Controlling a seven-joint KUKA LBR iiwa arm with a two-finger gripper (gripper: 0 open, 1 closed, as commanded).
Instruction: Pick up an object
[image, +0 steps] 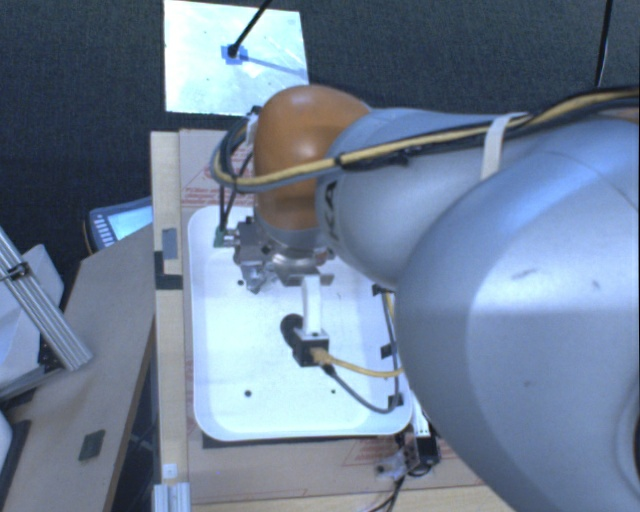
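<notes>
My gripper (254, 272) hangs below the orange wrist band (297, 150), over the far left part of the left white bin (232, 405). It points down and sits close above the bin floor. The bin floor that shows is white, with two tiny dark specks (247, 392) near the front. I can make out no task object around the gripper. The arm's grey body hides the right bin.
The large grey arm (500, 300) covers the right half of the view. A wooden bench edge (168, 330) runs along the bin's left side. Left of it lie an aluminium rail (40, 310) and a small screen (122, 222).
</notes>
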